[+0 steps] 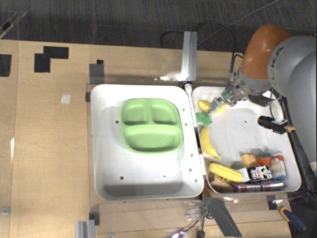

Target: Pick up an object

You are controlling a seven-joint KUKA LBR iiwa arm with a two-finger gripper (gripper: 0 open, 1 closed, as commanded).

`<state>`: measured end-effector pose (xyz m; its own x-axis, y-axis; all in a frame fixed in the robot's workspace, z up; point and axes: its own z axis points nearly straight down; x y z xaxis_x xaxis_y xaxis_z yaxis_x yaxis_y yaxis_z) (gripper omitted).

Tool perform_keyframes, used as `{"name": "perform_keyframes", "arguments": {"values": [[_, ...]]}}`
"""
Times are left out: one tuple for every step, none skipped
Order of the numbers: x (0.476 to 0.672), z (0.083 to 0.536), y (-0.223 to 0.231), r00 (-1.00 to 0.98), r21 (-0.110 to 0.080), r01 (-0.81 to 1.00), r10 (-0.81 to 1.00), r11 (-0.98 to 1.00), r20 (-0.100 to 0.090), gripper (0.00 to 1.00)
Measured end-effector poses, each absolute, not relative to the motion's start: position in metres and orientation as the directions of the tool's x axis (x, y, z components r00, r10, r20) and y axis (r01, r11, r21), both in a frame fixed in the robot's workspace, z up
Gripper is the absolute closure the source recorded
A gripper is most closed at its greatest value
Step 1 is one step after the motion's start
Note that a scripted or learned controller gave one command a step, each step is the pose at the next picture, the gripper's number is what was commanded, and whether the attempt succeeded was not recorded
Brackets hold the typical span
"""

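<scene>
My gripper [217, 105] reaches down into the far left corner of the right bin [247, 123], coming in from the right under the orange-banded wrist. Its tip is right over a small yellow object [204, 104] by the bin's left wall. A small green object [203, 118] lies just in front of that. A yellow banana [208, 144] lies along the left wall, nearer the front. A corn cob [225, 171] lies at the front left.
Along the right bin's front sit an orange-yellow piece [249, 159], a small black-and-white carton [258, 173], a bottle-like item [277, 165] and a dark bar [260, 186]. The left bin [106, 148] holds a green divided plate [150, 124].
</scene>
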<state>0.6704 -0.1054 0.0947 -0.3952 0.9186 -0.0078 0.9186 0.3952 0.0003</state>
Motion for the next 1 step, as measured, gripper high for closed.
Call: {"name": "perform_keyframes", "arguments": {"values": [[0.6684,0.0945,-0.1112,-0.513,-0.008,0.858,0.858,0.513,-0.005,0.0]]}}
